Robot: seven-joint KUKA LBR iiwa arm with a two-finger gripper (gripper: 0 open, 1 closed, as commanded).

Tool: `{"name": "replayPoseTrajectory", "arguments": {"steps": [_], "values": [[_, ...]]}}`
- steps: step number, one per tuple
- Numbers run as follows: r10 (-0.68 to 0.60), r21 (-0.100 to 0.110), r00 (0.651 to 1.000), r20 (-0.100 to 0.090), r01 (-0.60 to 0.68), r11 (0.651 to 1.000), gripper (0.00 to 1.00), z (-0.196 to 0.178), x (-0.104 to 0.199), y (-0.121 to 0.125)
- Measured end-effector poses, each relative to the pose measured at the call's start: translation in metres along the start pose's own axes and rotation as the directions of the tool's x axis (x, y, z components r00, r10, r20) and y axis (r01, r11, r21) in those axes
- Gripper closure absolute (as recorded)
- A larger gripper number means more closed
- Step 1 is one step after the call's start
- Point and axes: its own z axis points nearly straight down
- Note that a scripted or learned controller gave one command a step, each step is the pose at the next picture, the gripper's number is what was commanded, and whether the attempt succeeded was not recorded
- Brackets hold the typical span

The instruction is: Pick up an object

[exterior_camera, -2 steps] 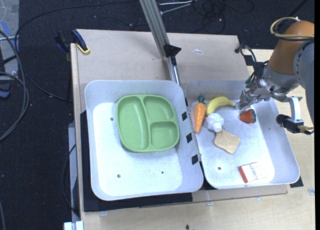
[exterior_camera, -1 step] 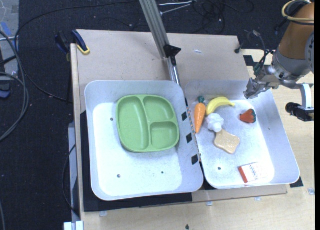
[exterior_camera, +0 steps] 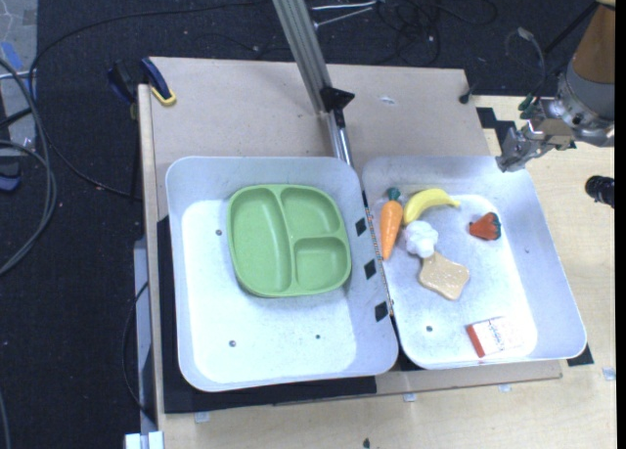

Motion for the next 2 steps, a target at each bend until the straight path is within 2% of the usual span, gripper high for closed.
{"name": "replayPoseTrajectory", "arguments": {"steps": [1, 2], "values": [[0.000, 0.005, 1.000, -0.002, 0.000, 1.000, 1.00, -0.015, 0.000, 0.001], [-0.004, 0.009, 1.000, -0.005, 0.004, 1.000, 1.00, -0.024, 0.053, -0.012]]}}
